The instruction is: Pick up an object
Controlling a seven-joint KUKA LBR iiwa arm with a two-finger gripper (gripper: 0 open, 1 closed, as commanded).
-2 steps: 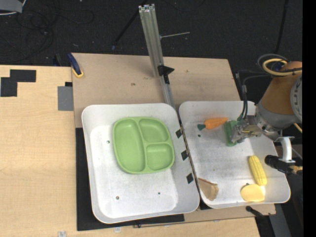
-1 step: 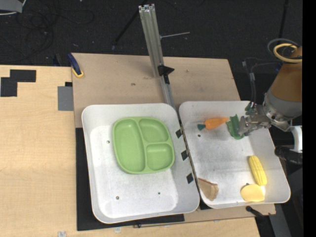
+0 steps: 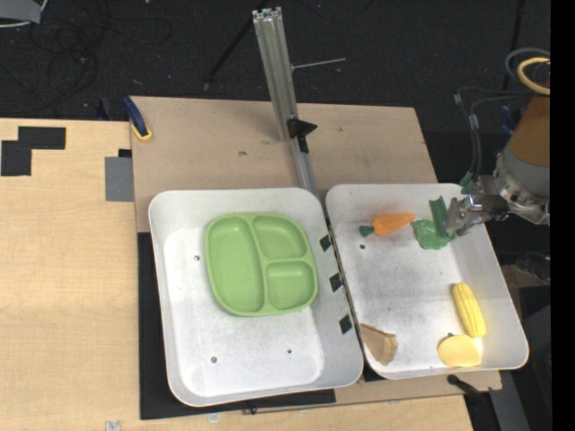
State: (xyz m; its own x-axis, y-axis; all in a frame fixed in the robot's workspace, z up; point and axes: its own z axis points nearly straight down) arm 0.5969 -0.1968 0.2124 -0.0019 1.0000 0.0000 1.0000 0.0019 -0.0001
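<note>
The table [image 3: 72,241] carries two white bins side by side, and the arm [image 3: 530,142] comes in from the right above the right bin's far corner. The left bin [image 3: 180,348] holds a green divided plate [image 3: 261,264], lying flat near its middle. The right bin [image 3: 404,285] holds the small things: a yellow corn cob [image 3: 468,309] near the right wall, a yellow lemon-like piece [image 3: 460,351] just below it at the near right corner, a brown scrap [image 3: 381,342] at the near left corner, an orange carrot [image 3: 392,225] toward the far side, and a green object [image 3: 434,227] just right of the carrot. The pincer [image 3: 465,210] sits low at the green object's right edge, touching or nearly touching it; whether its fingers are spread or closed cannot be told from this angle, and nothing clearly sits between them. The green object looks like the likely target, being nearest. It appears to be light, stiff toy plastic, probably smooth and a bit slippery, not fragile. Its upright stalk-like part seems the best place to take hold, squeezed across its narrow width; the wider base would likely slip. The carrot lies close enough to be nudged.
</note>
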